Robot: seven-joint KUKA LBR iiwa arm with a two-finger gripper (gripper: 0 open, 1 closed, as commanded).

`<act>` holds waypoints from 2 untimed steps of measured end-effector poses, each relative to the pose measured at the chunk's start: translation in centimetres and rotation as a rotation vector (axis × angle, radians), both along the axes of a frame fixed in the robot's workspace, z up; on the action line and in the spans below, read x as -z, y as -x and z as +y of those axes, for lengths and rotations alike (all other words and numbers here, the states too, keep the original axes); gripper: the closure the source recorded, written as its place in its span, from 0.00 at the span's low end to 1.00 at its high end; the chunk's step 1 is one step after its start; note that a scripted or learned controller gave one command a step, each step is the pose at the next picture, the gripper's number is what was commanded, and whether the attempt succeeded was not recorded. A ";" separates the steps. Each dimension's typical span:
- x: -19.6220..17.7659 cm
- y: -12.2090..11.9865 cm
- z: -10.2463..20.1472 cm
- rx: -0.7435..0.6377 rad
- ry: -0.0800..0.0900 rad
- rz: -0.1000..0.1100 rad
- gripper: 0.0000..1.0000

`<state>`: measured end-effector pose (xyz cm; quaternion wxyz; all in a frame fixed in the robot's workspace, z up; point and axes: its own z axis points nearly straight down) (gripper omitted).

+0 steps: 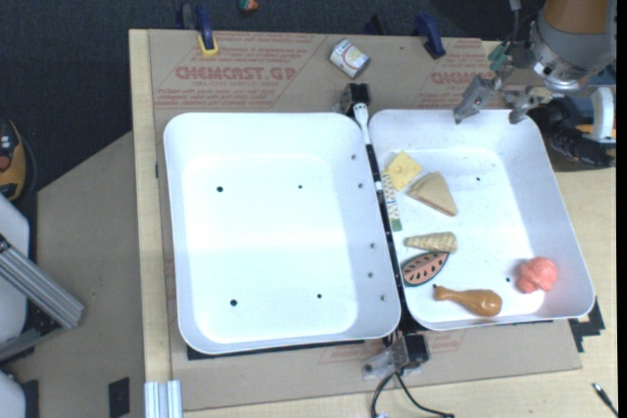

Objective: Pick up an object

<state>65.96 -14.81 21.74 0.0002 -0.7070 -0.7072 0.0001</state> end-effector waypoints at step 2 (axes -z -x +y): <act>2.5 -0.7 11.6 -0.001 0.000 -0.003 0.00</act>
